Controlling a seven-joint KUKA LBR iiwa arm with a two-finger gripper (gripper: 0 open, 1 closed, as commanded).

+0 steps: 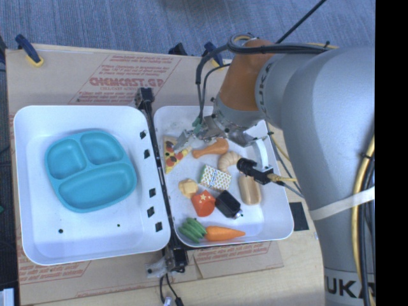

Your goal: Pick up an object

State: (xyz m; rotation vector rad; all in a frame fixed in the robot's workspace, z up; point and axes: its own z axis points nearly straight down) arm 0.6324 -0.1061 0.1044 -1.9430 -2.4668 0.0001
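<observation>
The thick grey metal arm (325,139) enters from the right of the frame and fills its right side, bending toward the upper middle. An orange band (242,85) circles it above the wrist, with black cables looping alongside. The small metal claw (191,134) points left, just left of the frame's centre, angled downward.

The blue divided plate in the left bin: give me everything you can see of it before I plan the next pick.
The blue divided plate is light turquoise, smooth and matte like moulded plastic, a rounded rectangle with raised ridges making three compartments: two small ones at the far side, one long one nearer the camera. It lies flat and right side up on the floor of the left bin, turned slightly askew to the walls, toward the bin's left and middle. Nothing lies in it or touches it apart from the bin floor.
</observation>
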